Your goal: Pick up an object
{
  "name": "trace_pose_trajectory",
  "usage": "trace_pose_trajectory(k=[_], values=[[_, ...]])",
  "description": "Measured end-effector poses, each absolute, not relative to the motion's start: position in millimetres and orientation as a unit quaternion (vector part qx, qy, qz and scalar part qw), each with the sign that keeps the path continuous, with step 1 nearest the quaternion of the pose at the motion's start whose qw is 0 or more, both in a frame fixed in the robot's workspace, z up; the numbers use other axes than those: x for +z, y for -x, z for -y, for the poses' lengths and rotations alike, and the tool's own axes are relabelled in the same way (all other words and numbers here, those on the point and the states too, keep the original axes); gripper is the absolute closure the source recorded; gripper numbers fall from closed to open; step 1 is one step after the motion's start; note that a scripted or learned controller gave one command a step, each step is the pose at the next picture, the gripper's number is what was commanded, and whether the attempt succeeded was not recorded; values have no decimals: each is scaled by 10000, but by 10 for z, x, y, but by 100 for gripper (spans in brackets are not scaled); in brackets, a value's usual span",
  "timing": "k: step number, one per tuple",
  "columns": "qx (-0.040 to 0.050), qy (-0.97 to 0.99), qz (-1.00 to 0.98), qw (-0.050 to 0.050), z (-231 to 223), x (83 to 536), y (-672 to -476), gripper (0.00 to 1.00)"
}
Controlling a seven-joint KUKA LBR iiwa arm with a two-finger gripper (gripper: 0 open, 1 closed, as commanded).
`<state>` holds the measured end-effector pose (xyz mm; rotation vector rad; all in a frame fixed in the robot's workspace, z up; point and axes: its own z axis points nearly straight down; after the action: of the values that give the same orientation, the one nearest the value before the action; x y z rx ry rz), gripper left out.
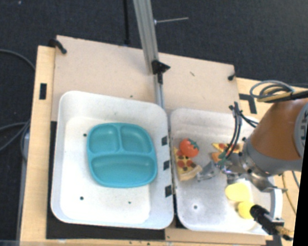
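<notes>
Jaws point(210, 172) hover beside one pizza slice point(187, 164), one tomato point(189, 148).

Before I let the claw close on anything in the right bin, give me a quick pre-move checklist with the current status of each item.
1. Claw over the right bin: ok.
2. Reachable target nearby, pizza slice toy beside the claw: ok.
3. Object already held: cannot tell.
4. Red toy crowds the pizza slice toy: not ok.
5. Yellow toys partly under the arm: not ok.
6. Blue divided plate apart in the left bin: ok.
</notes>
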<state>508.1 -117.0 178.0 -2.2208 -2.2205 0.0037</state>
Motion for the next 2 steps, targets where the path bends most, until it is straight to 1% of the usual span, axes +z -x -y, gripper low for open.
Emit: trace_pose_trajectory(k=[1,2], values=[[14,7073,7069,11,1189,1356,-5087,0],[-14,7095,7047,-23,1203,1490,-5112,100]])
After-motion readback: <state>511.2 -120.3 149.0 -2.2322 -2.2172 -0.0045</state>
